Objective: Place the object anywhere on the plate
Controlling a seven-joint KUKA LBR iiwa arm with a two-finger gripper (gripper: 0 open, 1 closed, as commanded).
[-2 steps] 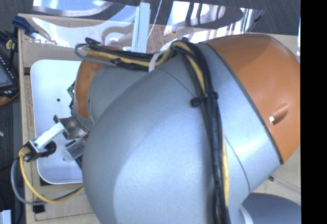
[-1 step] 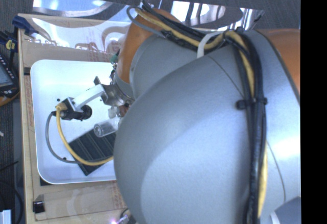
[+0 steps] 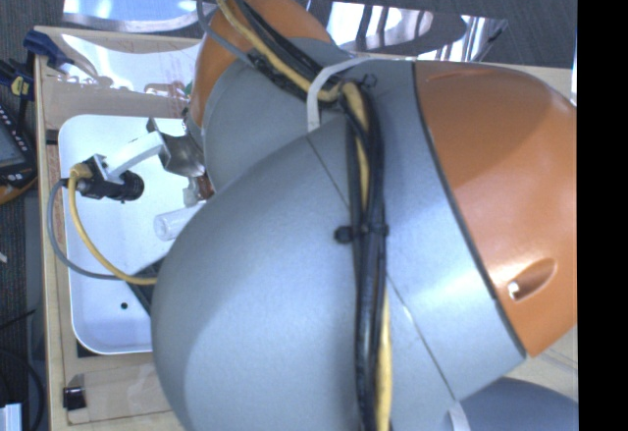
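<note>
One arm [image 3: 294, 301], grey, looming close under the camera and covering most of the bench [image 3: 108, 390]. Two orange patches on it: a broad one [image 3: 500, 184] at right, a smaller one [image 3: 270, 12] near the top. One cable bundle [image 3: 365, 252], black with a yellow strand, running down the arm's back, cinched by one white tie [image 3: 319, 90].

One white bin [image 3: 108, 326] at left, seen only in part, its right side cut off by the arm. Above it, one gripper [image 3: 182, 152], a dull metal piece poking out from the arm's edge; mostly masked, so cannot tell how far open, nor whether anything is in its grasp. Beside it, one white bar [image 3: 137, 156] leading to one black plug [image 3: 110, 187], and one yellow cable [image 3: 83, 247] looping from the plug across the bin floor and under the arm.

One small clear tube [image 3: 175, 221] lying in the bin, just below the gripper and hard against the arm's outline; apart from the gripper as far as can be judged. Pale on white, blurred, partly cut off; hard to say whether this is the task's object.

Two shiny strips [image 3: 128, 7] [image 3: 392, 25] along the far edge, both partly covered by the arm.
</note>
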